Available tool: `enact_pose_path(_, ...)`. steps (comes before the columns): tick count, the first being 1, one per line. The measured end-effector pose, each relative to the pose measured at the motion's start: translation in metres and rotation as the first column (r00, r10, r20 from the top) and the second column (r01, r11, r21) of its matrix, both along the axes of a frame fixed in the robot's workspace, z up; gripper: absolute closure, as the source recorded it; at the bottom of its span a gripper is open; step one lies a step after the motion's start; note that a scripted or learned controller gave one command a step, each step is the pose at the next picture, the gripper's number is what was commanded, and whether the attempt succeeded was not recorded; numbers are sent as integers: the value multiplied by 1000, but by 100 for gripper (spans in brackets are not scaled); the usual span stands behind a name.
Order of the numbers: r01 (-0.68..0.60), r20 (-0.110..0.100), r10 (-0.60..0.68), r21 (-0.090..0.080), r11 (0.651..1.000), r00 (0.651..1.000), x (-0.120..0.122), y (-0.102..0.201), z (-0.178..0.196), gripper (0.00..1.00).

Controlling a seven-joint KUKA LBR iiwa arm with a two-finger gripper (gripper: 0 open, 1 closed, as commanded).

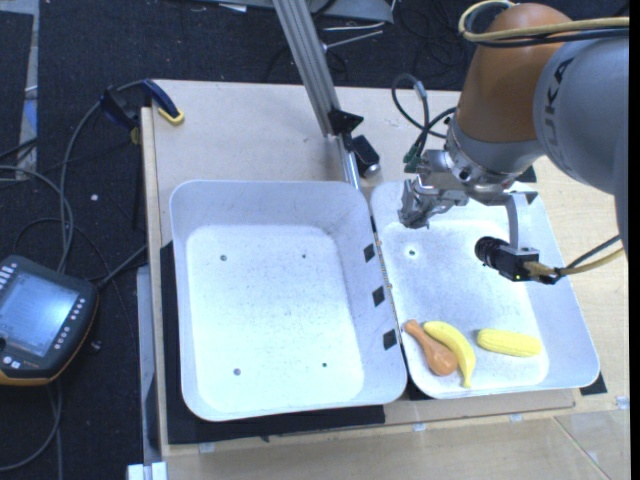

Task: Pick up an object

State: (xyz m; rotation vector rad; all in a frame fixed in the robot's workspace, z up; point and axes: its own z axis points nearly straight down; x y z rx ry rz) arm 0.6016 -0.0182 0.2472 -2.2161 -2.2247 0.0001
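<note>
In the right bin [560, 298] three items lie near its front edge: an orange drumstick-shaped toy [431, 349], a yellow banana [455, 346] leaning against it, and a short yellow corn-like piece [509, 343] to their right. My gripper [416, 211] hangs over the bin's far left corner, well behind those items and apart from them. Nothing shows between it and the bin floor.
The left bin [265, 298] sits beside the right one, sharing a raised middle rim with black clips [378, 295]. A slanted metal rail [312, 53] rises behind the bins. A black camera unit [505, 257] hangs from the wrist. A pendant [35, 316] lies off the bench, left.
</note>
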Motion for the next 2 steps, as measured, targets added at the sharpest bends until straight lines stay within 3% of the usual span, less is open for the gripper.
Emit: enact_pose_path(2, -1, 1, 1, 0, 1000, 1000, -31, 107, 2, 100)
